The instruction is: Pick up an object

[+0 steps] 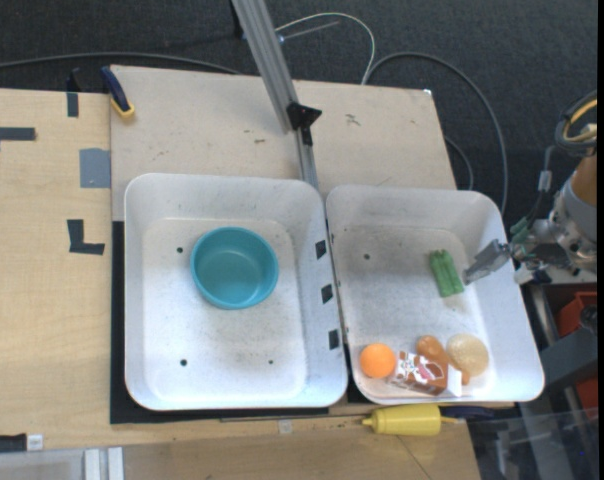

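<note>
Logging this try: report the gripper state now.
Gripper: cannot be told; it sits beside the green block in the right bin.

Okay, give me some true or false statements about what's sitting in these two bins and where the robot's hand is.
1. The teal bowl lies in the left bin. True.
2. The green block lies in the left bin. False: it lies in the right bin.
3. The orange ball sits near the right bin's front edge. True.
4. The yellow bottle lies inside the right bin. False: it lies on the bench just in front of it.
5. The hand is over the bowl. False: it is by the green block.
</note>
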{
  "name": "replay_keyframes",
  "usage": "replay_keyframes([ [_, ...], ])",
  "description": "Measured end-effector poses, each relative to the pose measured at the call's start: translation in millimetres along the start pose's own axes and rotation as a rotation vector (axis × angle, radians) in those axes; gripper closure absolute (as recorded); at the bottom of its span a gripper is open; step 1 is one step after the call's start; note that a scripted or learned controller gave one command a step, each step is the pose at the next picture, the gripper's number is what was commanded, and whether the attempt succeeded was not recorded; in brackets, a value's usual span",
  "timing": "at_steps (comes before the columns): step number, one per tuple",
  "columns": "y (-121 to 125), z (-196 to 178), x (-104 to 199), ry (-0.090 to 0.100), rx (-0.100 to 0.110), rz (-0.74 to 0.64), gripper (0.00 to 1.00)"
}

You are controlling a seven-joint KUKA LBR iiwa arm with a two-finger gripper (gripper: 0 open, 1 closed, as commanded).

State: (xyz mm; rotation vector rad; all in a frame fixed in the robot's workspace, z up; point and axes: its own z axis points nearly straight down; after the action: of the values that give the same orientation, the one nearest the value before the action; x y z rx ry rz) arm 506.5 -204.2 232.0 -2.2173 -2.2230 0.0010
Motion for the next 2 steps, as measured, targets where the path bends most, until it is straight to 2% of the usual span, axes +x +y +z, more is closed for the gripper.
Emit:
replay_keyframes([
  [1, 0, 0, 0, 0.0, 0.0, 0.0, 0.0],
  [2, 6, 46, 2, 0.0, 0.004, 0.001, 0.0],
])
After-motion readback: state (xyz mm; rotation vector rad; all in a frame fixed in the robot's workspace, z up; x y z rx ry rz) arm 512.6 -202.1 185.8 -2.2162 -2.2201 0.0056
